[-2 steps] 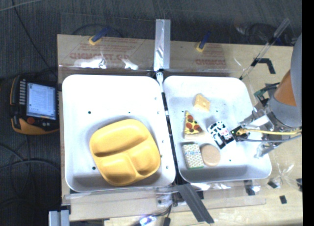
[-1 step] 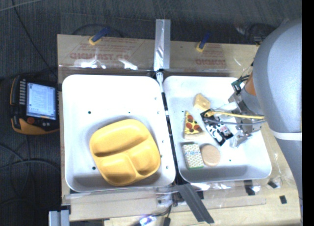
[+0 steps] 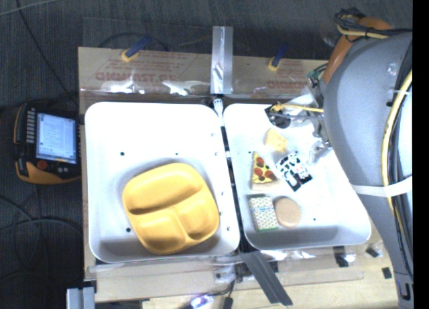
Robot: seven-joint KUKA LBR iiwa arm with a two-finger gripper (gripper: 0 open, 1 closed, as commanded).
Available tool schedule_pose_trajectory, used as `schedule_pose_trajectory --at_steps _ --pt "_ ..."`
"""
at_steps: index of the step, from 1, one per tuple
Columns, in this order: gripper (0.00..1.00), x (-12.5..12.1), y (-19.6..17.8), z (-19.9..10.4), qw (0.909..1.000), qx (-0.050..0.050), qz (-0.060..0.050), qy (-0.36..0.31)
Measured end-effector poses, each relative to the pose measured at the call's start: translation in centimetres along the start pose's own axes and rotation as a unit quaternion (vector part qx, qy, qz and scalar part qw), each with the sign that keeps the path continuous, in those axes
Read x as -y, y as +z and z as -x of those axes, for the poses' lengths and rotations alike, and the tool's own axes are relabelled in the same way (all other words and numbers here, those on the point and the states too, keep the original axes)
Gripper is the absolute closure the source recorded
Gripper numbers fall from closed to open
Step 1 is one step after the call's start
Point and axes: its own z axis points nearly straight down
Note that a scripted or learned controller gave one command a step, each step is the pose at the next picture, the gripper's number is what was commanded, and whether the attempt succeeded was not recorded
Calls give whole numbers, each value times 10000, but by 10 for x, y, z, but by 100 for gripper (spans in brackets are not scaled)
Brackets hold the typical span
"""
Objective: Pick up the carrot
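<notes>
Carrot: cannot place it from this angle. My guess is the carrot lies hidden under the arm (image 3: pixel 365 120), whose grey bulk covers the right side of the right bin (image 3: pixel 328 228). Lying open in that bin are a pale yellow wedge (image 3: pixel 275 141) toward the back and a pizza slice (image 3: pixel 263 169) just beside the wall between the bins. A black-and-white patterned piece (image 3: pixel 293 169) sits right of the slice, and a green-edged square block (image 3: pixel 263 212) and a round tan disc (image 3: pixel 288 212) lie side by side near the front. None of these reads as the target. Gripper (image 3: pixel 317 139) sits low over the back right part of the bin, near the wedge and the patterned piece. Whether it is apart or together, cannot tell, as the wrist blocks the view, and nothing is seen clamped in it. Left bin (image 3: pixel 120 133) holds a yellow divided plate (image 3: pixel 171 206), well apart from the arm. Progress, as a judgement: the arm is in at the right bin, at or near a grasp attempt, with no pick confirmed. Left to do: close on the carrot and lift it clear of the bin.
</notes>
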Motion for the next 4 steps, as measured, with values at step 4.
schedule_pose_trajectory --at_steps 4 --pt "100 -72 -110 -5 9596 46 12 -2812"
